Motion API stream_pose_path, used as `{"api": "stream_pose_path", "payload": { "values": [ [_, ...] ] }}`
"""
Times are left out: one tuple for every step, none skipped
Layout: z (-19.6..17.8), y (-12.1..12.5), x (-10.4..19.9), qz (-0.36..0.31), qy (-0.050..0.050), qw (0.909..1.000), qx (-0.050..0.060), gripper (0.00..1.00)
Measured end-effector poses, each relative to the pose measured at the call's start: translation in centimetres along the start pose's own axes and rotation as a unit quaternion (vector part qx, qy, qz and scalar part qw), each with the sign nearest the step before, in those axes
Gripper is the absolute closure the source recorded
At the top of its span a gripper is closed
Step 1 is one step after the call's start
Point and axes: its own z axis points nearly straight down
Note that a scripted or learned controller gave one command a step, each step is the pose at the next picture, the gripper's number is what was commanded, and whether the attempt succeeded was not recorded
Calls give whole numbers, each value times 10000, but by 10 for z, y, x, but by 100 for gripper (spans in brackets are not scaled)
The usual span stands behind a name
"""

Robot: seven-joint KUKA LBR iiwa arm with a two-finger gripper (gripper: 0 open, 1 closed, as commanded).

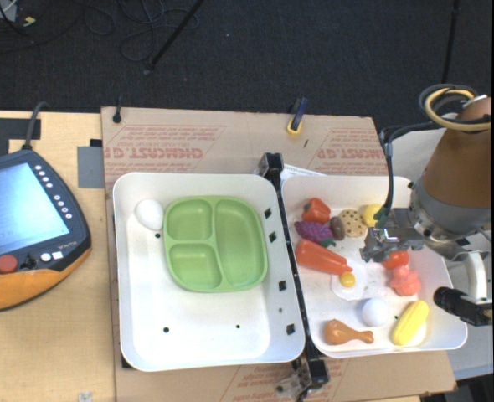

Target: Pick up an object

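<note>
My gripper (pixel 383 246) hangs low over the right bin (pixel 448 337), near its middle right. A small red object (pixel 397 260) lies just beside and below it, with a pink one (pixel 405 283) under that. To the gripper's left are an orange carrot (pixel 321 258), purple grapes (pixel 311 231), a red pepper (pixel 316 210), a cookie (pixel 350 223) and a yellow piece (pixel 369 214). Nearer the front lie a fried egg (pixel 346 282), a white egg (pixel 374 311), a yellow corn cob (pixel 409 322) and a chicken drumstick (pixel 347 333). Nothing visibly hangs from the gripper.
The left bin (pixel 146 325) holds a green divided plate (pixel 215 243) and a white egg (pixel 149 214). A black divider (pixel 285 249) runs between the bins. A teach pendant (pixel 25 220) rests on the bench at far left. Cables trail beside the arm (pixel 458 174).
</note>
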Motion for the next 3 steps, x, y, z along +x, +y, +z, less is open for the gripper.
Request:
{"api": "stream_pose_path", "payload": {
  "values": [
    [-8,-12,53,-20,15,10000,25,100],
    [3,-17,113,-24,14,10000,33,100],
    [9,-21,157,-15,9,10000,36,100]
  ]
}}
